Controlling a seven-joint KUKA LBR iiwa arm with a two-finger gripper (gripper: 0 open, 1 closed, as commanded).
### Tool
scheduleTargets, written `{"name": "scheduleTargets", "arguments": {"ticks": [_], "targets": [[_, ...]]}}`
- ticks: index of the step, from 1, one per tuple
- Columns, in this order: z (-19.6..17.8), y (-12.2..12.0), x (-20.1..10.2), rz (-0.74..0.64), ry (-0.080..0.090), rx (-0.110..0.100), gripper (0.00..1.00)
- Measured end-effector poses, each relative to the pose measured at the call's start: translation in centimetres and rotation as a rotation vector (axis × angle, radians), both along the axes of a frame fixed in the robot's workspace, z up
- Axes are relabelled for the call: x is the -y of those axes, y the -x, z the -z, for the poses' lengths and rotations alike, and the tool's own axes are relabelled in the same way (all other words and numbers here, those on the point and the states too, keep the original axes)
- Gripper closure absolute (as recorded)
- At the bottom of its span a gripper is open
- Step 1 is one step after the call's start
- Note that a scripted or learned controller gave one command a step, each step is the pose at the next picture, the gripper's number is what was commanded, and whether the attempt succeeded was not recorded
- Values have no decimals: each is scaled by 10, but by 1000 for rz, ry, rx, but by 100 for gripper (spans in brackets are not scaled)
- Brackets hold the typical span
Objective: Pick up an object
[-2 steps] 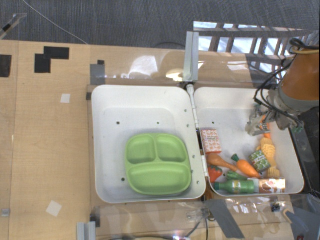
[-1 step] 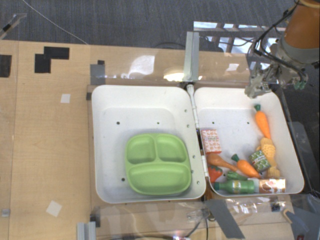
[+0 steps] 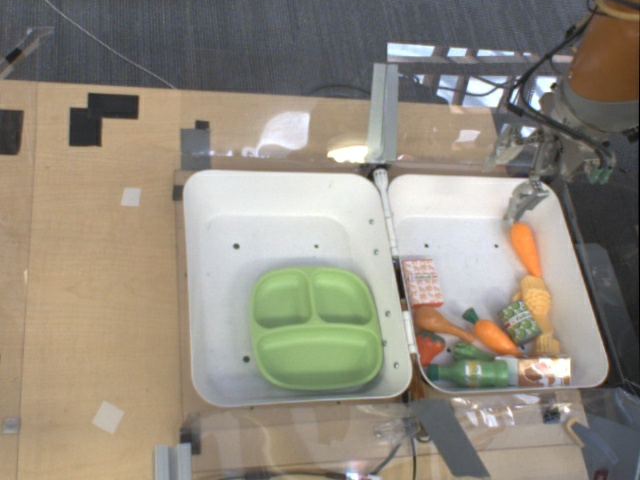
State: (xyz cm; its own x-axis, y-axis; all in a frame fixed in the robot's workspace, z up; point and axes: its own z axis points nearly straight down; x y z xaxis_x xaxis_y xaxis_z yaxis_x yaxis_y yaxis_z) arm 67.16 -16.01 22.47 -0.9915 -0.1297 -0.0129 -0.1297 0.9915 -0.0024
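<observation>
My gripper (image 3: 523,200) hangs over the far right corner of the right bin (image 3: 455,223), just above the top end of an orange carrot (image 3: 526,248). I see nothing held in it. Toys crowd the near side of that bin: a pink box (image 3: 422,281), a second carrot (image 3: 495,336), a green can (image 3: 519,320), a yellow corn cob (image 3: 538,298), a green bottle (image 3: 475,373) and a brown-and-white carton (image 3: 545,371).
The left bin (image 3: 220,228) holds a green divided plate (image 3: 315,326). A red pepper (image 3: 430,348) and an orange piece (image 3: 445,322) lie by the rim between the bins. A metal post (image 3: 384,113) stands behind that rim.
</observation>
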Motion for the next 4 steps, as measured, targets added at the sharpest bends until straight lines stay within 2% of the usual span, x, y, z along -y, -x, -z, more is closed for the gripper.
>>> {"name": "scheduleTargets", "arguments": {"ticks": [1, 2, 3, 4], "targets": [[135, 1, 25, -68, 2, -5, 0], [120, -4, 24, -71, 4, 11, 100], [-29, -1, 31, 190, 0, 8, 100], [-25, 0, 31, 190, -1, 1, 0]]}}
